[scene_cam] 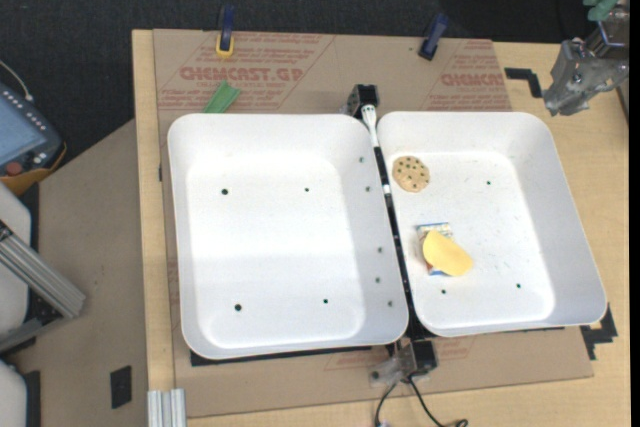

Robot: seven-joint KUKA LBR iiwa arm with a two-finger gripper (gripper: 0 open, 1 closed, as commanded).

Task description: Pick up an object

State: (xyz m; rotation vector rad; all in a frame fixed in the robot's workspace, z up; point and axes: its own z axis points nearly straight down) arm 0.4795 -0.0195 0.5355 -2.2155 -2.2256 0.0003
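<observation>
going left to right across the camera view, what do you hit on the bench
green tape → yellow clamp → left bin → cookie → blue clamp → yellow piece → far wall of the right bin → end effector, up at the right edge

A brown board [300,55] printed with red lettering is seen beneath two white bins. A blue clamp with a yellow tip [226,32] and another blue clamp [434,36] are fixed at its far edge, and a green strip [221,98] is laid near the left bin [200,245].
</observation>
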